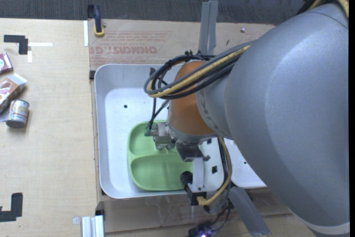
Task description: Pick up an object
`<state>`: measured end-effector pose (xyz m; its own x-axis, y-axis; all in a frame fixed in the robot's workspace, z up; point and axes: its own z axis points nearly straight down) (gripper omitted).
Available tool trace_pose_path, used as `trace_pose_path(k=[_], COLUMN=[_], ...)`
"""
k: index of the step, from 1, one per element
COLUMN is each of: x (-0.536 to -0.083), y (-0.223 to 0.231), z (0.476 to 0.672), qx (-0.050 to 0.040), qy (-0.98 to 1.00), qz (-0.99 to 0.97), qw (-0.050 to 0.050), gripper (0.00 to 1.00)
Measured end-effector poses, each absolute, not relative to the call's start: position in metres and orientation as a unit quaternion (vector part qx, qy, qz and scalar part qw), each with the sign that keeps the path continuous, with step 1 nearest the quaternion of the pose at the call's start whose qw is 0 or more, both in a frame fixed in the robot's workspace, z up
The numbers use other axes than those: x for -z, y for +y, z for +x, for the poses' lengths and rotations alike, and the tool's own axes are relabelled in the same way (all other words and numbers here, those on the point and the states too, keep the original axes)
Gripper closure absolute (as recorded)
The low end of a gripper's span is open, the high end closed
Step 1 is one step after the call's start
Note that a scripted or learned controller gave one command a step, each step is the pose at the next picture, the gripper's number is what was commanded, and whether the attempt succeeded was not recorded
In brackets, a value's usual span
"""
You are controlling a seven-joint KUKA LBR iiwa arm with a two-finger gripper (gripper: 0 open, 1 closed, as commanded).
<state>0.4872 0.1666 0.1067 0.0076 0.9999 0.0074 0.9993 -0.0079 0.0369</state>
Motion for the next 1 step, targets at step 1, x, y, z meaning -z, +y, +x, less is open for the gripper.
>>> trace_pose_path(k=[1], x=[-0.1311], y=[0.1721], z=[0.5473], qx=[0.0012], qy=[0.707], qz=[0.707], qw=[0.0], gripper=[1.0])
